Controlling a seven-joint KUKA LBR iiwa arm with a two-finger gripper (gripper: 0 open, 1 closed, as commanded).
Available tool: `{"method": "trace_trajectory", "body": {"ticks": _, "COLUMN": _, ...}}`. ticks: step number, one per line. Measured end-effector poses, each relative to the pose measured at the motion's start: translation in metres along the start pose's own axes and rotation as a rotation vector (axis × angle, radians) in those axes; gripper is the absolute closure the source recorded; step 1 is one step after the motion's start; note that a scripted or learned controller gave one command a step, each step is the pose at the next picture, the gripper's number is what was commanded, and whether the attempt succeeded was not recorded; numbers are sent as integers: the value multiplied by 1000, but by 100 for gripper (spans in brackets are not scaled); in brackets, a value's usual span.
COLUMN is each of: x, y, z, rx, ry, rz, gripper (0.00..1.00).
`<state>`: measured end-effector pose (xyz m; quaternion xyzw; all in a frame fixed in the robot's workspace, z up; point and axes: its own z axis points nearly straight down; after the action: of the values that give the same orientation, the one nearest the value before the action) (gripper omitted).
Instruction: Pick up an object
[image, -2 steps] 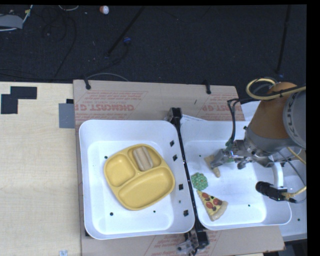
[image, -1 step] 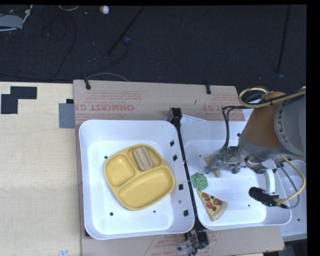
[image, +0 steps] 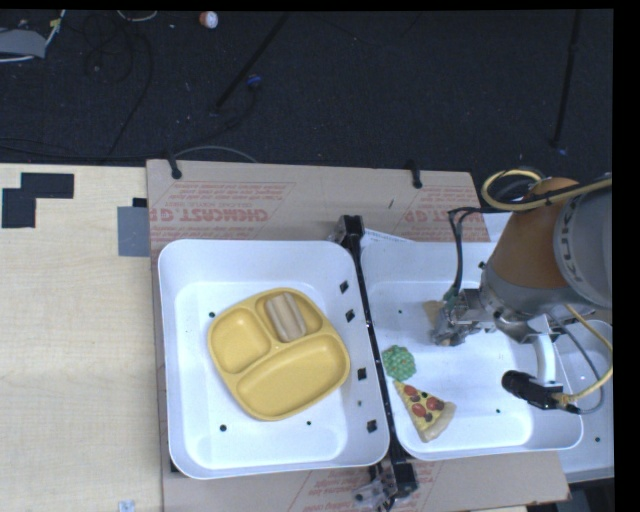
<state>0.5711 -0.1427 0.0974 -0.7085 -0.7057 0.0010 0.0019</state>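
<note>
Looks like a robotics lab: loose cables on dark floor, two white bins on a cardboard-covered tabletop.

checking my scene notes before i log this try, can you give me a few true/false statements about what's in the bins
1. The yellow divided plate lies in the left bin. True.
2. The pizza slice sits on the plate. False: it lies on the floor of the right bin.
3. The green piece lies just above the pizza slice in the view. True.
4. The gripper hovers over the left bin. False: it is over the right bin.
5. A hot dog lies in one plate compartment. True.
</note>
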Motion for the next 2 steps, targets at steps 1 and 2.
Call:
{"method": "trace_trajectory", "body": {"ticks": 1, "x": 3, "y": 10, "z": -52, "rx": -6, "ry": -1, "rz": -6, "gripper": 100}}
{"method": "trace_trajectory", "body": {"ticks": 2, "x": 11, "y": 5, "z": -103, "rx": -4, "ry": -1, "rz": -6, "gripper": 100}}
